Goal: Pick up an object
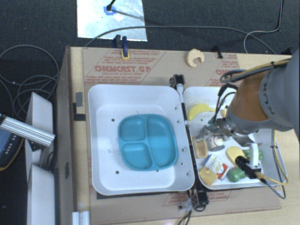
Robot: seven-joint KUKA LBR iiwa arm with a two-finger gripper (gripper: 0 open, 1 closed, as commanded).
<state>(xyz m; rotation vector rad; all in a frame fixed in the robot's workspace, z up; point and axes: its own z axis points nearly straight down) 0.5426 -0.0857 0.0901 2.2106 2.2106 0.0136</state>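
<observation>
Gripper (209,134) low in right bin (202,94) — banana (198,110), green block (236,175) near

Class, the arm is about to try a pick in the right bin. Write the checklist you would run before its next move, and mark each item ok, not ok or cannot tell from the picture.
1. Gripper is over the right bin, where the objects lie: ok.
2. Objects within reach: banana, tan block, green piece all lie in that bin: ok.
3. Nothing between the fingers yet: cannot tell, the wrist hides them.
4. One target singled out: cannot tell, the things crowd together under the arm.
5. Left bin holds just the blue tray, apart from the arm: ok.
6. Cables by the arm clear of the objects: not ok, they lie across the bin's near corner.
</observation>
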